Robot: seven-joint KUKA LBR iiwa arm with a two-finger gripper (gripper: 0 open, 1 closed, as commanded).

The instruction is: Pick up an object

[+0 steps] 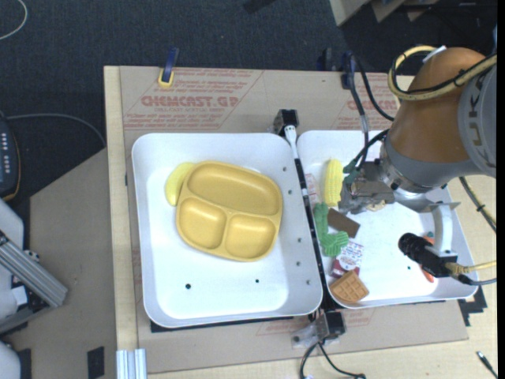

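Several small toys crowd the left edge of the right bin (442, 290): a corn cob (334, 178), a brown block (342, 222), a green piece (326, 239) and a waffle (350, 288), all pressed against the divider with open floor rightward. End effector (361, 194) hovers just beside the corn, its opening impossible to judge, gripping nothing visible; the yellow divided plate (227, 212) fills the left bin (158, 275).

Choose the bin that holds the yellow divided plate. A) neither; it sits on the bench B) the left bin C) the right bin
B: the yellow divided plate lies inside the left bin, across the rim from the toys in the right bin.
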